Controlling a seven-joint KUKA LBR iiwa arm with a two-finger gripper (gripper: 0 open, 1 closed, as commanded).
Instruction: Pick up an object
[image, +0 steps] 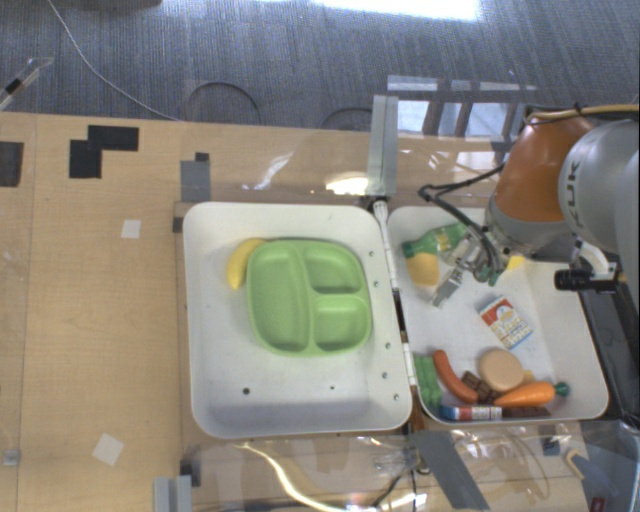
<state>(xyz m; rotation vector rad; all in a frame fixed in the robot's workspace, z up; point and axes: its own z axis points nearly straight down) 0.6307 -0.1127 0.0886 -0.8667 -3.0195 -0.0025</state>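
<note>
reaching in from the right, wrist bent down over the right bin (590, 330), gripper (447, 288) low beside a yellow toy (425, 268); finger state impossible to tell.

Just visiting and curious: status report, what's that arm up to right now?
Gripper low in right bin, nothing seen held. Yellow lemon and green bottle beside it. Carrot, hot dog lie apart, near front wall.

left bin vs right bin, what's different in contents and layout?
The left bin holds one big green divided plate with a banana at its edge; the right bin holds many small items, such as a carrot. The tool is over the right bin. Both are shallow and white.
</note>
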